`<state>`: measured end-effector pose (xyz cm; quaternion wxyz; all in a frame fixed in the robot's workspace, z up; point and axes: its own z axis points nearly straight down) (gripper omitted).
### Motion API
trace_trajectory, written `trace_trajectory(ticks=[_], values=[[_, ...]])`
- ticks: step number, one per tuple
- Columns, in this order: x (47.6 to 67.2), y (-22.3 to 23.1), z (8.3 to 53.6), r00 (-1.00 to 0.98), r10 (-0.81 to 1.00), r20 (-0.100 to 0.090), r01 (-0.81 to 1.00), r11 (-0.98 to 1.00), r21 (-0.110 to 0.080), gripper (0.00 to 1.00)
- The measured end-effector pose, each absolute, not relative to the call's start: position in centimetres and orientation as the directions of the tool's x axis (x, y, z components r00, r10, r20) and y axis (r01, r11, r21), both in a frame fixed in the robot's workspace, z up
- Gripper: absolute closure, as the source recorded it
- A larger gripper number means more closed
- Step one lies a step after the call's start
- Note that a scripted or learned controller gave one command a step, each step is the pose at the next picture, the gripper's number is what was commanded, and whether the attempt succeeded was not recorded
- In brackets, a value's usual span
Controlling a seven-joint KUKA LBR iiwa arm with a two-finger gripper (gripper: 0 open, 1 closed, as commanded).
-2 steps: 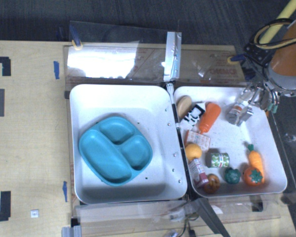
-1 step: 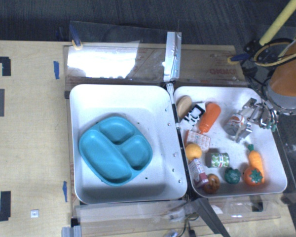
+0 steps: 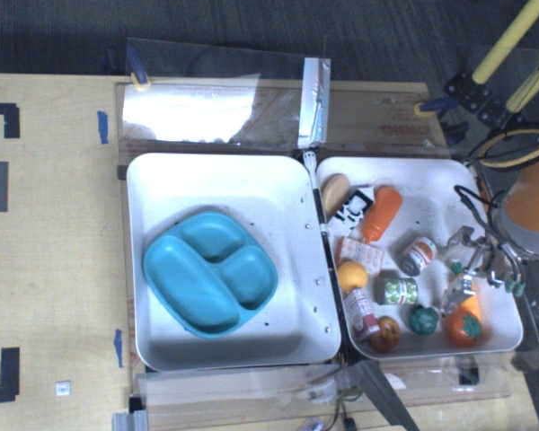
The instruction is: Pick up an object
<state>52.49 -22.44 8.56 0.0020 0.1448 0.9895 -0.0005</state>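
Note:
My gripper (image 3: 469, 266) is low over the right side of the right bin (image 3: 431, 173), reaching in from the right under the arm's orange band (image 3: 530, 206). Just below it lies an orange fruit with a green top (image 3: 464, 326). A teal object (image 3: 422, 320) sits left of that fruit. A silver can (image 3: 417, 255) and a green can (image 3: 398, 291) lie to the gripper's left. Farther left are an orange carrot-shaped item (image 3: 382, 212), a yellow lemon (image 3: 351, 277), a small bottle (image 3: 362, 310) and a dark red ball (image 3: 386, 332).
The left bin (image 3: 162, 182) holds a blue divided plate (image 3: 210, 271). A tan bread-like piece (image 3: 335, 189) and a black-and-white item (image 3: 355, 206) lie by the wall between the bins. Cables and yellow bars (image 3: 512, 34) crowd the upper right.

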Motion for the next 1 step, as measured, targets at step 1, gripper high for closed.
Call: trace_trajectory(ticks=[1], values=[[65.58,-20.84,8.6,-0.977,0.214,0.0,0.214,0.977,-0.001,0.0]])
